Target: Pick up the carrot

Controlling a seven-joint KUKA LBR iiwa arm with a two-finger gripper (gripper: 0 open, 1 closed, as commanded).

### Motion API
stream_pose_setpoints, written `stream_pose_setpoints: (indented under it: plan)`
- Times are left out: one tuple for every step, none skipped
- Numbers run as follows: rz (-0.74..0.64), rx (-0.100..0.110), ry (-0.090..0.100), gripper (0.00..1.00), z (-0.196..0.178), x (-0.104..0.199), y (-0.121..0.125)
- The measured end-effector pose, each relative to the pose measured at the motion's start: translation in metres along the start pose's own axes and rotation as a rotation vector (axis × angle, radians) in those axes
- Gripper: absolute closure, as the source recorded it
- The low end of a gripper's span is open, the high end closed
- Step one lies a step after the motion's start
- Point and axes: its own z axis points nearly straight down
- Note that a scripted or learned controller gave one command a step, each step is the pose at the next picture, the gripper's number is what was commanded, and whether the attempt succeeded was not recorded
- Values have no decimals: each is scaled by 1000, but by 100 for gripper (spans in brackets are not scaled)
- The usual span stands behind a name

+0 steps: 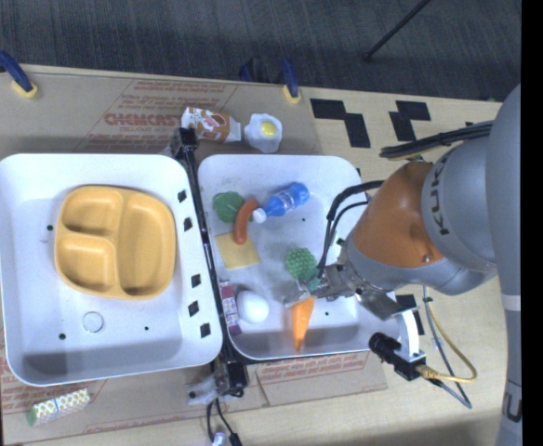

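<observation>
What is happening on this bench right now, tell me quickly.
A grey KUKA arm reaches in from the right over the right bin, its tool down at the top end of the carrot near the bin's front wall. The carrot lies on the bin floor beside a white egg. The left bin holds a yellow divided tray.

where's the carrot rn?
In the right bin, near its front edge: the carrot lies just right of the white egg, below the green broccoli, with the claw at its top end.
</observation>
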Motion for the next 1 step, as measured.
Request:
stream_pose_setpoints:
  plan:
    - [350,-2,0,100,-34,46,6]
